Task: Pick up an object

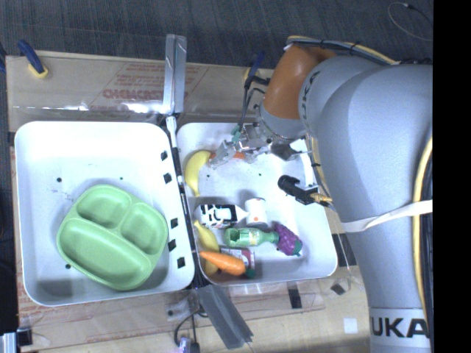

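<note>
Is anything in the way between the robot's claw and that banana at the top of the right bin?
Nothing visible. The gripper hangs over the right bin's upper part, and the banana lies just to its left against the divider, with bare white floor between them. The other items lie lower down.

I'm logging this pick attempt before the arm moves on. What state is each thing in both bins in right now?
gripper: low in the right bin's far end, beside the banana, nothing visibly held
banana: lying by the divider
green bottle: on its side
carrot: lying at the near wall
purple grapes: resting beside the bottle
green divided tray: lying tilted in the left bin
</note>
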`<action>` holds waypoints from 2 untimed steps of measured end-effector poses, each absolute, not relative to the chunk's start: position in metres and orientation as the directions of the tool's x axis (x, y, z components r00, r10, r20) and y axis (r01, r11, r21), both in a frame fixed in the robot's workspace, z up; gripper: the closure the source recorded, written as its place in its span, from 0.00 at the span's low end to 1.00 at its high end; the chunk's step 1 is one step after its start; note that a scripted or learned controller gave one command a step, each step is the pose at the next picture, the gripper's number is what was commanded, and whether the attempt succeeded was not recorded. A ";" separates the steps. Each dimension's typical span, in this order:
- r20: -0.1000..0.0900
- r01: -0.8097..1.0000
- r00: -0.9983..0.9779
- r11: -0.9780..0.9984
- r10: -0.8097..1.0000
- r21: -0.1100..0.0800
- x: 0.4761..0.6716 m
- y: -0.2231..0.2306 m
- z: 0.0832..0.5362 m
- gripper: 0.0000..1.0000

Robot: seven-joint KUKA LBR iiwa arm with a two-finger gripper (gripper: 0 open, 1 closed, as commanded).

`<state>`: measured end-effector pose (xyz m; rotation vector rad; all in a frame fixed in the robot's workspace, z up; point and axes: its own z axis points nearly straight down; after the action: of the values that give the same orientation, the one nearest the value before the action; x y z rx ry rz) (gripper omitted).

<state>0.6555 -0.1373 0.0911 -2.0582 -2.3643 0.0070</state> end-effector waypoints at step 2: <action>0.001 0.989 -0.145 0.145 0.989 -0.006 0.657 -0.136 0.102 0.00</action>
<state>0.6568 -0.1361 0.1021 -2.0514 -2.3731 0.0064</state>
